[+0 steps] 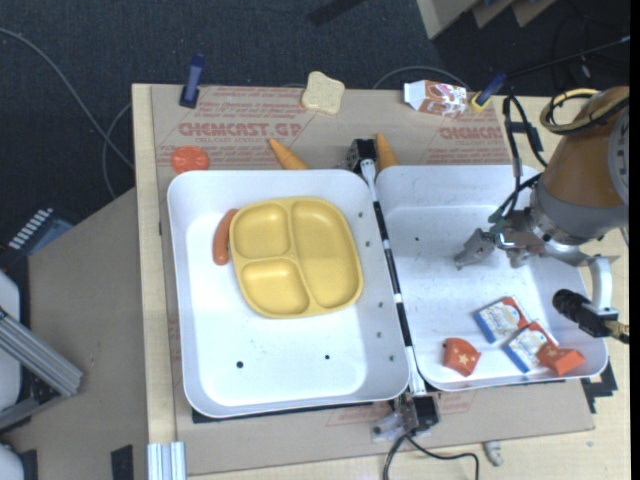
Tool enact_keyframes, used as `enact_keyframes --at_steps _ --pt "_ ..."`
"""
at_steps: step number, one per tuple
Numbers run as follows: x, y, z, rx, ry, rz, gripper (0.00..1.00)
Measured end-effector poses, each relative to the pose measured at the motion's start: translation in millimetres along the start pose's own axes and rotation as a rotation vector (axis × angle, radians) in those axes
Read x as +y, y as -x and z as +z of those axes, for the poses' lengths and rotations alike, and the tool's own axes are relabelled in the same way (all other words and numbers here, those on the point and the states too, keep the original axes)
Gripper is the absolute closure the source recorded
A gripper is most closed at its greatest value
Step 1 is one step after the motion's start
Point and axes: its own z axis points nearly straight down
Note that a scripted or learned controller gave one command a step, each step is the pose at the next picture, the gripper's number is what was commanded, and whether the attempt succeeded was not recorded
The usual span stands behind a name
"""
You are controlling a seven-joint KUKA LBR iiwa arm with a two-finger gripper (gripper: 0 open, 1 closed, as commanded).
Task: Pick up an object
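My gripper hangs over the middle of the right bin, its two fingers spread and nothing between them. In the front right part of that bin lie a red strawberry-like toy, a blue and white packet, a second packet and a small orange piece. All of these sit below and to the right of the gripper, apart from it. The left bin holds a yellow divided plate with a red sausage lying along its left side.
Behind the bins, on the cardboard, lie a bread slice, a carrot, a red disc, a blue clip and a small carton. A black clamp sits at the ridge between the bins.
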Motion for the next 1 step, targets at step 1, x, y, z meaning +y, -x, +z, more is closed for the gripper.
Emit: enact_keyframes --at_steps 1 --pt "-9.6 66.3 -8.1 -0.001 0.001 0.001 0.0"
